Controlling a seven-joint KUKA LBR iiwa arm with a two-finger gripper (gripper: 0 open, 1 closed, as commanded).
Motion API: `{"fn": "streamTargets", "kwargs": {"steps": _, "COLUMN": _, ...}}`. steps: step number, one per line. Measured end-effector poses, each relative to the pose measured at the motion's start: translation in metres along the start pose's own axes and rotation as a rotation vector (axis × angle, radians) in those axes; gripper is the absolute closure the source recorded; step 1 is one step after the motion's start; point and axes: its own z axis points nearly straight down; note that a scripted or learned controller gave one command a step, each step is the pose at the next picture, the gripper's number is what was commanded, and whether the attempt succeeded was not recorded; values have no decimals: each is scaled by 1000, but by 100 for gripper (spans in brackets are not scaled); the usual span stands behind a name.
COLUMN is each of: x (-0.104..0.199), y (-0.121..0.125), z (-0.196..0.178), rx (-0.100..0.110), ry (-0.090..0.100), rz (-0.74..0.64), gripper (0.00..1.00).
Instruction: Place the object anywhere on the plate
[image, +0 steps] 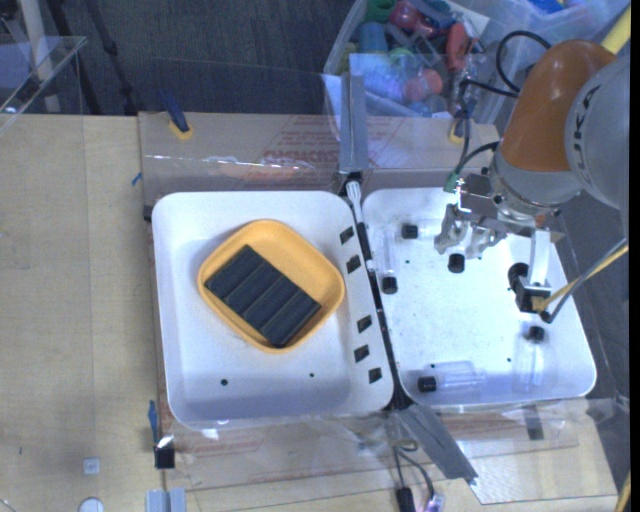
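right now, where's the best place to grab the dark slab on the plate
Probably at mid-length, closing across the short width on the two long edges, coming straight down from above. The slab lies flat and diagonal in the plate, so the grip must turn to match that angle. The raised rim sits close around it, which makes a side approach look blocked.

Two white bins are set side by side on a wooden bench (60, 300): the left bin (185, 390) and the right bin (480, 320), parted by a ridge with black clips (362, 322). A clear box of coloured items (420, 45) is seen behind the bins. Clear sheeting (250, 150) is laid behind the left bin, with a blue-and-yellow clamp (178, 122) at its corner.
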Motion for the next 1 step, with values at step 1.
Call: {"fn": "streamTargets", "kwargs": {"steps": 1, "x": 43, "y": 18, "z": 3, "rx": -4, "ry": 1, "rz": -126, "gripper": 100}}
